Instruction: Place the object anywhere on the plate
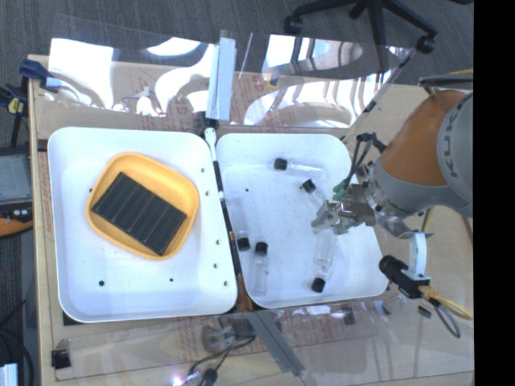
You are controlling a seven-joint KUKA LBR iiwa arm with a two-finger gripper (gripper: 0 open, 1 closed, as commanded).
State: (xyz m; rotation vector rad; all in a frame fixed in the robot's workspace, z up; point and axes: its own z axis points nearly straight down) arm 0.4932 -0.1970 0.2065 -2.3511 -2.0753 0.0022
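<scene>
You'll note task not begun: claw (327, 218) low in rt bin (241, 284), grip state can't be told, vials (324, 257) loose on bin floor, yellow plate (107, 230) in left bin carries just dark pad (138, 212).

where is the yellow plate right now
The yellow plate lies in the left bin, under a dark ridged slab, left of the vial-strewn right bin.

Arm (438, 155): grey casing, orange band above wrist.
Wrist: black and green cables.
Gripper (334, 218): bare metal.
</scene>
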